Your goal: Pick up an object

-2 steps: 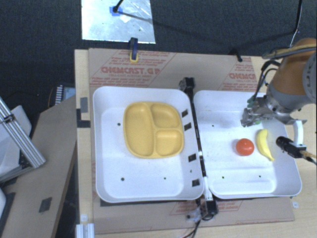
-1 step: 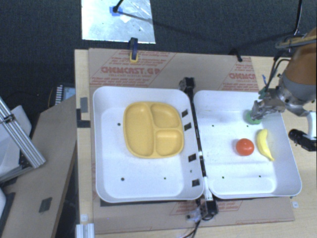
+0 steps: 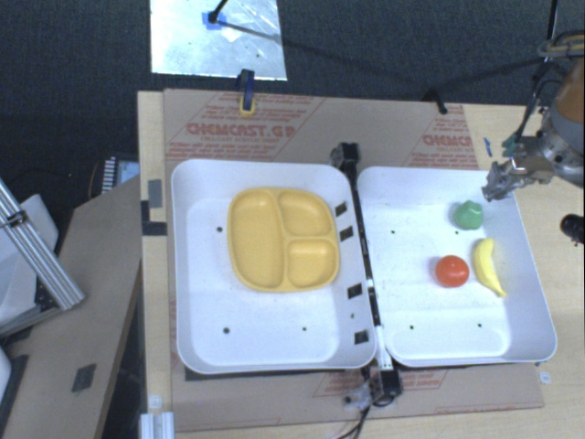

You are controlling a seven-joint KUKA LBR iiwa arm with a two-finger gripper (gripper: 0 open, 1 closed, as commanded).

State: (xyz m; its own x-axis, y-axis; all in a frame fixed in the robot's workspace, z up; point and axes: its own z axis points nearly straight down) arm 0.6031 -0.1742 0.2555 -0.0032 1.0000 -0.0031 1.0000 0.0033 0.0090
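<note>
1. Claw sits at the upper right of the frame, over the top right edge of the right bin. It is small and blurred, so I cannot tell how far it is open, and nothing shows in its grip.
2. Three things lie in the right half of that bin: a green piece, a red ball and a banana.
3. Green piece is the nearest: it lies just beside the claw, below it and slightly left in the frame. Whether they touch I cannot tell; they look apart.
4. Red ball lies further down and left of the green piece; the banana is just right of the ball, close to it or touching.
5. Banana's long axis runs from upper left to lower right, almost straight down the frame.
6. Left bin holds a yellow tray with three wells, well apart from the claw.
7. Judgement: no pick is made yet. The shortest move would be a small shift down and left, then a descent on the green piece.
</note>
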